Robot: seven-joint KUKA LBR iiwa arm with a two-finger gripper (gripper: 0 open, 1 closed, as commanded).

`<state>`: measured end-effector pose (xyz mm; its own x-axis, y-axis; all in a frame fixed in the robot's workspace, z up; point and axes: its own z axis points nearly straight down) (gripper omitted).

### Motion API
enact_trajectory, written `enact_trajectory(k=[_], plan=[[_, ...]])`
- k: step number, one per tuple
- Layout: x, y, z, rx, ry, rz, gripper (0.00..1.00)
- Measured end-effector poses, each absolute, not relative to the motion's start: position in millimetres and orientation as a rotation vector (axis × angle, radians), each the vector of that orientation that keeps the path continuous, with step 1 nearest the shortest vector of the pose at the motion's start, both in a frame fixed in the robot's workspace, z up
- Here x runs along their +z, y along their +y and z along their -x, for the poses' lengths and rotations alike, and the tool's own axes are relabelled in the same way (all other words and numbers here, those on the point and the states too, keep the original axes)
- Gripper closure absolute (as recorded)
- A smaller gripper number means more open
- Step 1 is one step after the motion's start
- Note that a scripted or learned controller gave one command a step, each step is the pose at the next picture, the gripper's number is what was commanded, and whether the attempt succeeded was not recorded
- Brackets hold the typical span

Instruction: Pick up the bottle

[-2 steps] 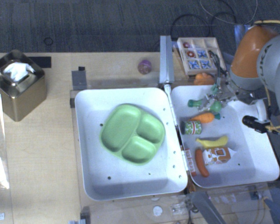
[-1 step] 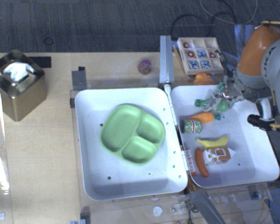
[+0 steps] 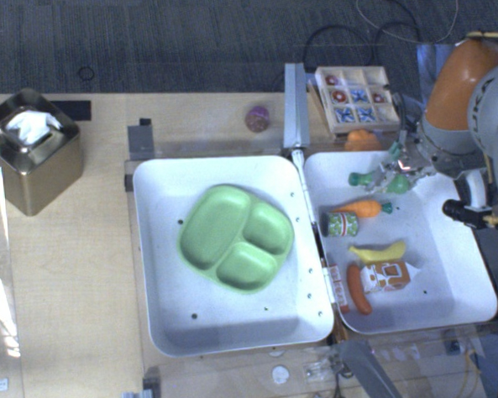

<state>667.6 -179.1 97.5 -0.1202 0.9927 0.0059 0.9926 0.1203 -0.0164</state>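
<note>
Two white bins side by side. The left bin [image 3: 156, 326] holds a green divided plate [image 3: 236, 237]. The right bin [image 3: 465, 298] holds the clutter: a toy carrot [image 3: 361, 209], a small can [image 3: 341, 224], a banana [image 3: 378, 251], a red sausage [image 3: 359, 289], a small carton [image 3: 387, 275].

The bottle [image 3: 381, 180] — green, lying on its side — sits at the far end of the right bin, just above the carrot. The gripper [image 3: 406, 161] is down at the bottle's right end, touching or very near it; metal parts overlap the green there. Whether the pincer is apart or together on the bottle — cannot tell, the view is too small and cluttered at that spot.

Progress, as a judgement: the arm is at the bottle, so the reach looks done. The bottle appears to lie on the bin floor, not lifted. Left to do: a confirmed grasp and the lift clear of the bin. The nearby carrot could be nudged.
</note>
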Motion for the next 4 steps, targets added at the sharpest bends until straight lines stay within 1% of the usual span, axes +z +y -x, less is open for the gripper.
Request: enact_trajectory(k=[1,2,3,4], plan=[[87.6,-119.6,-658.7,-0.006,-2.468,1.953,1.00],[267.5,-33.5,-670.7,-0.012,-2.433,2.001,1.00],[267.1,-33.7,-670.5,-0.010,-2.432,2.001,0.00],[267.7,-3.1,-649.1,-0.007,-2.511,1.897,0.00]])
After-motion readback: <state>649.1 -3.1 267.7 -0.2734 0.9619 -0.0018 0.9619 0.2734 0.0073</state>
